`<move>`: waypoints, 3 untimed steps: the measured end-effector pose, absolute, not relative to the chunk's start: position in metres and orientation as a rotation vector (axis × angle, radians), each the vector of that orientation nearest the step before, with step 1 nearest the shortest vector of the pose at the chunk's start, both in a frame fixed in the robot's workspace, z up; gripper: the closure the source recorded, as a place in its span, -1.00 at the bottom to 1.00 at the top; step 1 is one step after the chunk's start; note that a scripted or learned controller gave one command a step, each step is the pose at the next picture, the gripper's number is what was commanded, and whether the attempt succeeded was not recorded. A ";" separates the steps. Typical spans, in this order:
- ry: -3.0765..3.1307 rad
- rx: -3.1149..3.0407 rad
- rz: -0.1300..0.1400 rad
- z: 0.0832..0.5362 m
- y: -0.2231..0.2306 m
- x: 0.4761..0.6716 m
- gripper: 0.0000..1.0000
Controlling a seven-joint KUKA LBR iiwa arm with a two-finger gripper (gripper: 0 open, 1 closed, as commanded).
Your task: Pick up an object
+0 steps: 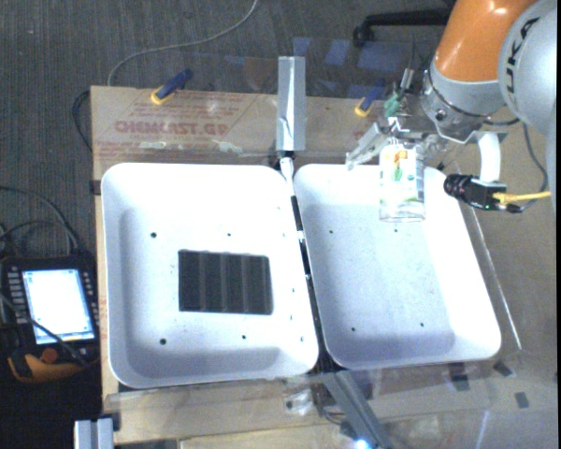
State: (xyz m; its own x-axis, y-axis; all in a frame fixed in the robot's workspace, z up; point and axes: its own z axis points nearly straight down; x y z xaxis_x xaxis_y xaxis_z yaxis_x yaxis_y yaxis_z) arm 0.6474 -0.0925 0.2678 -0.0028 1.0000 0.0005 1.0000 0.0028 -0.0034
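camera view from above the bench: two shallow white plastic bins sit side by side, the left bin point(131, 204) holding a flat dark grey ribbed rectangular pad point(224, 282) near its middle, well apart from the arm. the grey arm with the orange band point(486, 26) reaches in from the right and hangs over the far edge of the right bin point(449, 335). below its wrist the two-finger gripper point(399, 162) points down, and a small clear plastic container with orange and green contents point(401, 187) hangs directly under it, apparently raised off the bin floor. whether that container sits between the fingers cannot be told; the fingertips blur into the object, so the hand's state is undecided. a handheld control pendant with a bright white screen point(51, 307) lies on the floor left of the bench. judged step: lifting, or at least the moment just after a closing attempt. judged next move: a steady vertical rise, slow enough that a light, slippery container stays put.
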 end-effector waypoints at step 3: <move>-2.484 -1.921 0.003 0.156 -0.138 0.642 -1.00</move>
